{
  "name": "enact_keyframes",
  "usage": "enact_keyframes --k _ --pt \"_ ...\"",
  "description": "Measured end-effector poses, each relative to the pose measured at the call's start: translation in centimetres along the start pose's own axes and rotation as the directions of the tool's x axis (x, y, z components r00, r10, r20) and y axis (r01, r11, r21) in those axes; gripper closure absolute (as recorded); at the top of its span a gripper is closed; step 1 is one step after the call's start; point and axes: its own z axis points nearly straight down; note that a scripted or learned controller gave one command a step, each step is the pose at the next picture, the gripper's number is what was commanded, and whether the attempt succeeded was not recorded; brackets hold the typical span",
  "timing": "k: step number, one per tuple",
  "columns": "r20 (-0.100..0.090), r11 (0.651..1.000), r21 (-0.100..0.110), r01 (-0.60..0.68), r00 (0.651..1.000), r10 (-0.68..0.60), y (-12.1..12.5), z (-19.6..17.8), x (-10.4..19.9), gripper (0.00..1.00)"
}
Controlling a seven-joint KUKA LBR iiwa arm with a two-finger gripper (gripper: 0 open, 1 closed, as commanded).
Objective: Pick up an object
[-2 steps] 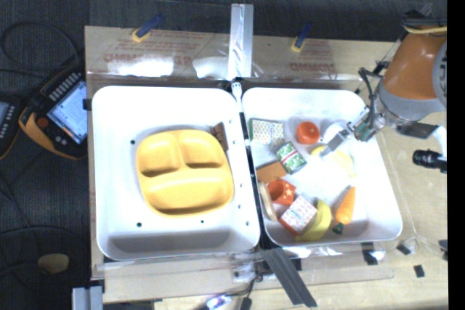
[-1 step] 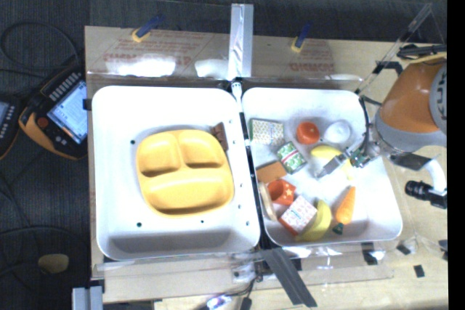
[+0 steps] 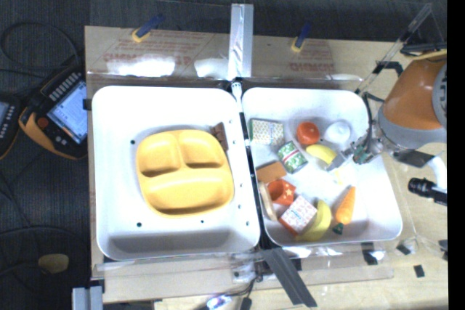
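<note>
Within the right bin (image 3: 378,189) we saw a carrot (image 3: 344,205), two bananas (image 3: 320,153), tomatoes (image 3: 308,132) and small cartons (image 3: 291,156) lying loose. Just beside the upper banana, the gripper (image 3: 361,151) hung low at the bin's right wall; whether it was spread we could not tell. A yellow tray (image 3: 185,170) lay in the left bin (image 3: 109,156).

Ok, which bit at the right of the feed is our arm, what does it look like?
The arm is the rounded grey body with a broad orange band above the wrist. From it a small dark metal gripper pokes over the right bin's edge. Thin cables run beside it at upper right.
</note>
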Motion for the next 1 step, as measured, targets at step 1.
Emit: enact_keyframes --k 1 --pt "-0.001 0.996 0.009 -0.087 0.996 0.087 8.52 1.25 2.99 1.0"
